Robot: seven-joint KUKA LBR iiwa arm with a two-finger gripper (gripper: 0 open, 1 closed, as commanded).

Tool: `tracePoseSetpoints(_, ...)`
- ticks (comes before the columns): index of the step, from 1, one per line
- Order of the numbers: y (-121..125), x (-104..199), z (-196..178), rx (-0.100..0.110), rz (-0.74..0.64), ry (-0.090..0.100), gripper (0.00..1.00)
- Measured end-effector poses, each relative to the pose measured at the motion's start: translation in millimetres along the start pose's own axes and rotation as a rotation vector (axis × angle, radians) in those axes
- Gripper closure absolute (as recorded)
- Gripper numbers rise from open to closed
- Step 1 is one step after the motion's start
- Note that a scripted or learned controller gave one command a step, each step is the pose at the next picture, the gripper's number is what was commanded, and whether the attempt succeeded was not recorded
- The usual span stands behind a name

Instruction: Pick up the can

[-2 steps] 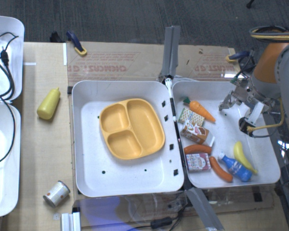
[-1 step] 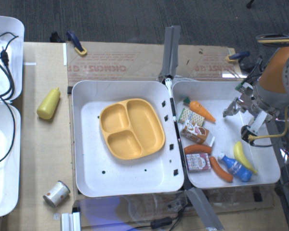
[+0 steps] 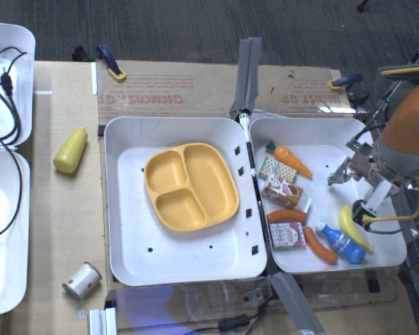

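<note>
The can (image 3: 82,280) lies tipped on the table (image 3: 63,208), far left of the pincer (image 3: 356,176), whose fingers spread apart over the right bin (image 3: 321,135).

The arm (image 3: 408,128) is cut off by the right edge of the frame, so only a part of its orange band is seen. The pincer (image 3: 356,180) is too blurred to read its fingers. At the left edge, two white trays (image 3: 3,257) are cut off. The labels on the small cartons (image 3: 283,190) are too small to read.
</note>
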State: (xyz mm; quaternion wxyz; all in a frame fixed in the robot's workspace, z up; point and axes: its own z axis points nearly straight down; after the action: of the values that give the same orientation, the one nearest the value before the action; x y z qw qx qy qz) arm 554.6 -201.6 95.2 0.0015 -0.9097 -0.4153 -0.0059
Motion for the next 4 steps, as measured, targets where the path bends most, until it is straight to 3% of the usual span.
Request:
tracePoseSetpoints(1,1.2,-0.9,-0.1,0.001,0.094,0.003,0.0)
tracePoseSetpoints(2,1.2,-4.1,-8.0,0.003,0.094,-0.004,1.0)
tracePoseSetpoints(3,1.2,-4.3,-8.0,0.003,0.095,-0.005,0.0)
tracePoseSetpoints(4,-21.4,-29.5,4.6,0.006,0.088,-0.014,0.0)
